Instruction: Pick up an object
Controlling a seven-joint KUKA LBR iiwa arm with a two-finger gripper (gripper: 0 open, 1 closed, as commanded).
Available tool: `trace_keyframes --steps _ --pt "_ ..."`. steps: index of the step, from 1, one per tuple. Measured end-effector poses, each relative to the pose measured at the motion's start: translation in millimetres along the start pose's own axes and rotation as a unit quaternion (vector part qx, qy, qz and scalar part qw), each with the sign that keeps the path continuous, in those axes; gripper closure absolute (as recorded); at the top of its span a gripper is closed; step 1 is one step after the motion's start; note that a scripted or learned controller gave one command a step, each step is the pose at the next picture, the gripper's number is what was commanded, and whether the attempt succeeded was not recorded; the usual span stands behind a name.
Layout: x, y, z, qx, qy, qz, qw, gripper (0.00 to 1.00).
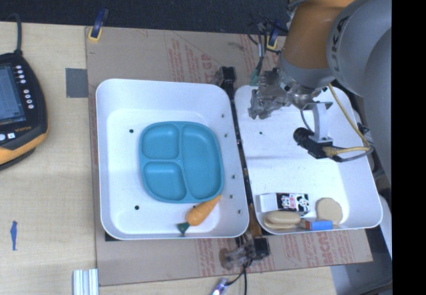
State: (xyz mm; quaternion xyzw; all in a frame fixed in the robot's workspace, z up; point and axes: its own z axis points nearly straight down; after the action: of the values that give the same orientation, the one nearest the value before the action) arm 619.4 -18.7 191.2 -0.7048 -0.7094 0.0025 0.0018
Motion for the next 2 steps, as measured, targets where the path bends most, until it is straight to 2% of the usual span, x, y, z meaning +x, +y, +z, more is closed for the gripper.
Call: trace_keyframes --steps 1,2 --pt "-51.4 -33.7 -58.2 -0.002 0.0 0.002 1.0 1.0" --pt "-51.9 -33.5 -68.1 -0.002 0.0 0.0 1.0 1.0"
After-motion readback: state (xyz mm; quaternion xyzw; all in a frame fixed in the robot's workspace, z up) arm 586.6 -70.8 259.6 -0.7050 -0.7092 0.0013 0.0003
